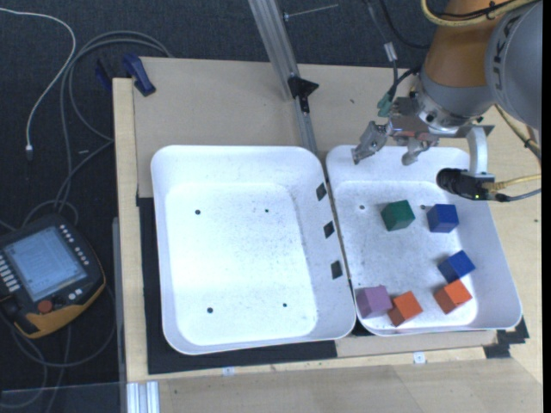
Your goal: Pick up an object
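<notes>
Two fingers: spread apart, nothing between them, poised over the far rim of the right bin.
Gripper: up at the back edge of that bin, well apart from every block.
Arm: grey with an orange band, coming in from the upper right, cables looping round it.
Green block: nearest to the fingers, sitting alone on the bin floor.
Blue block: just right of the green one, a small gap between them.
Second blue block: nearer the front, by the right wall.
Orange block: just in front of that blue one.
Second orange block: front edge, touching the purple block on its left.
Left bin: white, speckled, side by side with the right bin.
In the way: nothing sits over the green block, open floor all round it.
Worktop: pale wood, a blue clip at the far left corner, a metal rail slanting down between the bins.
Off the worktop: a handheld pendant with a lit screen on the dark floor at left.
Writing: screen text too small to read.
</notes>
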{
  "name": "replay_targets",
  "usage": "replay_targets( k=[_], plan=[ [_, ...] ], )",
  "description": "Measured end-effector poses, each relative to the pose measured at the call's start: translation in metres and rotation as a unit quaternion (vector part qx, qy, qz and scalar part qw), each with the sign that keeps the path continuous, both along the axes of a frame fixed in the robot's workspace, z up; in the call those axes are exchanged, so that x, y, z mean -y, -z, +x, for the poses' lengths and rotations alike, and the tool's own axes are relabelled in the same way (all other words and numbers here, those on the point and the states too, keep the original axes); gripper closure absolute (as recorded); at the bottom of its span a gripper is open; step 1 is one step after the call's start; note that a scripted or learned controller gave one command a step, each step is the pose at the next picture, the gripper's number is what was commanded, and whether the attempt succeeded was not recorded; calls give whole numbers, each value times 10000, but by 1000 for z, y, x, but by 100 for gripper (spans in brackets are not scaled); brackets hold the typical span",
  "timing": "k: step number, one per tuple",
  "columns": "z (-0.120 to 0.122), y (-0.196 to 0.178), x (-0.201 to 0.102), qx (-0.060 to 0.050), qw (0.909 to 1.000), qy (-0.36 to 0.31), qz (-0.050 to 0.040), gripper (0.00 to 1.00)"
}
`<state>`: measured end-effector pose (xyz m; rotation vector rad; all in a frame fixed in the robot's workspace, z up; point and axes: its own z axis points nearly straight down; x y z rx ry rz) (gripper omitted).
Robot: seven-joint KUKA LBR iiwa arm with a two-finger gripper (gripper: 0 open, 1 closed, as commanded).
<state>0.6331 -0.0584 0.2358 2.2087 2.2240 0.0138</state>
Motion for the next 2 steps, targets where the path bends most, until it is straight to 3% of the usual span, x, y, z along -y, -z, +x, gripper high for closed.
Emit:
replay_targets(
  k=[1, 2],
  plan=[
    [-27, 112, 56, -85, 9999, 53, -8, 0],
    [-25, 109, 53, -55, 10000, 33, -2, 0]
  ],
)
